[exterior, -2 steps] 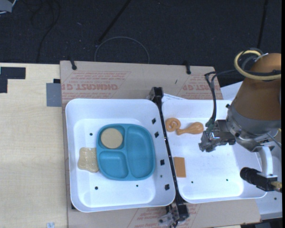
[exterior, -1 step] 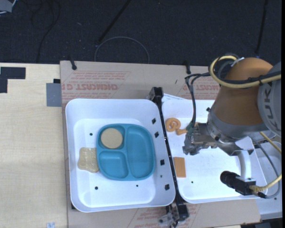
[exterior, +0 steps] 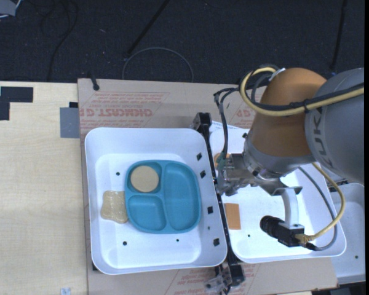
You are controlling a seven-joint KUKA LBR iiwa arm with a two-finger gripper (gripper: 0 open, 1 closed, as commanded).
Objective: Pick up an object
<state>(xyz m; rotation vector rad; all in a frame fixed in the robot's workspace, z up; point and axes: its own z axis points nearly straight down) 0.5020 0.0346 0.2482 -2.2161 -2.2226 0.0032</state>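
Over the right bin (exterior: 332,241), close against its nine o'clock wall, the gripper (exterior: 226,178) hangs low beneath the arm (exterior: 289,121). It is probably there because the nearest loose thing lies in that corner. An orange tile (exterior: 232,216) lies flat on the bin floor just beside the wall, at about six o'clock from the gripper and apart from it. I judge that tile the likeliest object for the pick, though lying flat so close to the wall (little room on that side) it may be awkward to grasp.

The left bin (exterior: 111,146) holds a blue plate (exterior: 178,195) with three compartments. A tan disc (exterior: 144,178) sits in the compartment at ten o'clock. A pale pad (exterior: 114,206) lies on the bin floor touching the plate's nine o'clock rim. Both are well apart from the gripper and across the wall from it.

The wrist's bulk covers the gripper from above, so I cannot tell whether it is open or closed, nor whether anything sits in it. A small yellowish speck shows at the gripper's eleven o'clock, perhaps another object, but it is too small to name. The arm also covers the right bin's twelve-to-two o'clock part.
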